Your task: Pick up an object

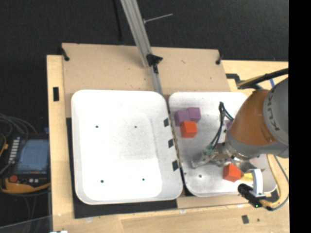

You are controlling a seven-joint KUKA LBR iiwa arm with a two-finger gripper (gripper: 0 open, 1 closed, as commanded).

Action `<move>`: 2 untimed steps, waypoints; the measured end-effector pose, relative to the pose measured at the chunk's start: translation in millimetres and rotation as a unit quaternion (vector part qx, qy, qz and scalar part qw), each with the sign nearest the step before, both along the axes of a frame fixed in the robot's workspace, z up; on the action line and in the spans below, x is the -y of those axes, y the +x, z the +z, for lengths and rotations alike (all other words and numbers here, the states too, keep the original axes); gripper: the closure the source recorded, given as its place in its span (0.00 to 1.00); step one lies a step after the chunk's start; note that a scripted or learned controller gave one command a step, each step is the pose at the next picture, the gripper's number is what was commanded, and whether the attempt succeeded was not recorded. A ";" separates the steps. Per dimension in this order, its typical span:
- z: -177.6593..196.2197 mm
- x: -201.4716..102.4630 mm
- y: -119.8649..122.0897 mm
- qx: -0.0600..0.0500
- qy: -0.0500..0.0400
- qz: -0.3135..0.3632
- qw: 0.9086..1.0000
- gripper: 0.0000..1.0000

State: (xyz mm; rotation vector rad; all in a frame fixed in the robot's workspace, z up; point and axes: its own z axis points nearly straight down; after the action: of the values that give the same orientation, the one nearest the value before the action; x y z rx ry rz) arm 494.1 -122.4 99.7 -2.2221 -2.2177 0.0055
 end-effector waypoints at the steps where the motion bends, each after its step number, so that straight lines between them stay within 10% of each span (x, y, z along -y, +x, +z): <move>1: 13.8 -0.3 2.4 0.005 0.001 -0.003 1.000 1.00; 2: 57.8 0.2 9.0 0.005 0.000 0.003 1.000 1.00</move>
State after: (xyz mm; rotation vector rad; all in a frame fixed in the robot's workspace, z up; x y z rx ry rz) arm 503.1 -122.5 157.5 -2.2215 -2.2289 -0.0053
